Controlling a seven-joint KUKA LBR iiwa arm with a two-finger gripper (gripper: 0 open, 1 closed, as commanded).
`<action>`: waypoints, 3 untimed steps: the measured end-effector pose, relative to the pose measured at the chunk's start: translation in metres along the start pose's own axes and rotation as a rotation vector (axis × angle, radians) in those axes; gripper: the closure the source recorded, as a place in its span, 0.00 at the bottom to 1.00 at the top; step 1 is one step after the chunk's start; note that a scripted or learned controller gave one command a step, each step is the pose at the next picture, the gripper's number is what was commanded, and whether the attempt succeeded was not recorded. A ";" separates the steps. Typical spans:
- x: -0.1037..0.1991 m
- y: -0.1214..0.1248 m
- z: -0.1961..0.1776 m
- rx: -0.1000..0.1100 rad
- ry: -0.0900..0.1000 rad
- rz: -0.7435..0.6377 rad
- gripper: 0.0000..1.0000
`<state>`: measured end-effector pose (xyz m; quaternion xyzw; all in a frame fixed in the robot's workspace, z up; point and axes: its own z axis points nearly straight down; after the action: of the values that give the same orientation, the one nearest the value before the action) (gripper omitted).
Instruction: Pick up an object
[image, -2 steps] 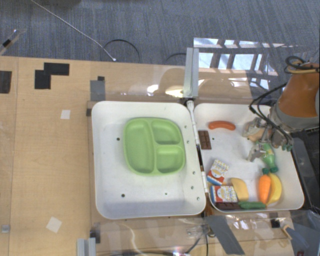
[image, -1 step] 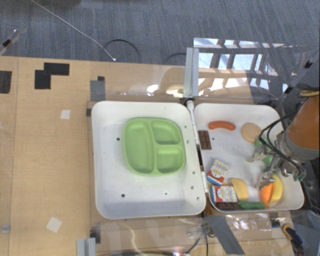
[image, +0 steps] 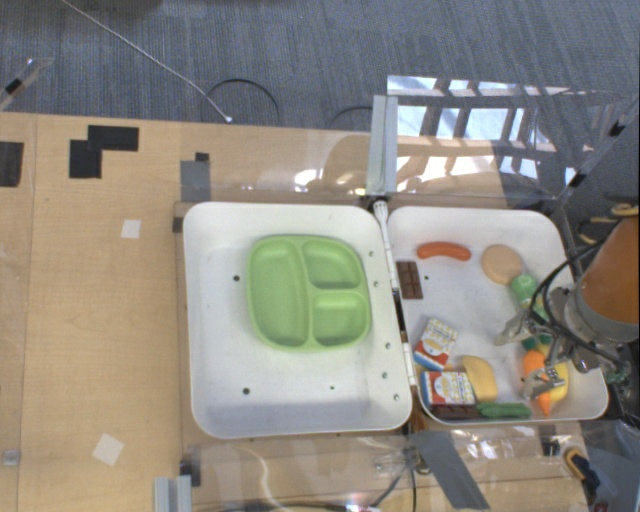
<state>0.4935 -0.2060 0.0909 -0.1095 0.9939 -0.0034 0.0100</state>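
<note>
End effector low over the right bin's near-right corner

The end effector (image: 545, 368) sits among small items at the right bin's (image: 470, 300) right side. Cables and toys clutter it, so its state cannot be told. An orange-and-yellow toy (image: 548, 385) lies right under it, the likely target, and a green piece (image: 523, 289) lies just beyond. A yellow toy (image: 482, 377) and a small carton (image: 436, 344) lie to its left. A red sausage (image: 443, 251) lies near the far wall, long axis left-right. The left bin (image: 215, 330) holds a green divided plate (image: 307, 291). Both bins rest on the wooden worktop (image: 90, 320), with grey carpet beyond.
</note>
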 end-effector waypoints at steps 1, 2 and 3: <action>-0.006 0.000 -0.014 0.007 -0.014 -0.007 1.00; -0.047 -0.010 -0.055 -0.008 0.008 -0.427 1.00; -0.047 -0.010 -0.054 -0.009 0.009 -0.426 0.00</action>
<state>0.5398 -0.2050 0.1459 -0.3172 0.9483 -0.0015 0.0043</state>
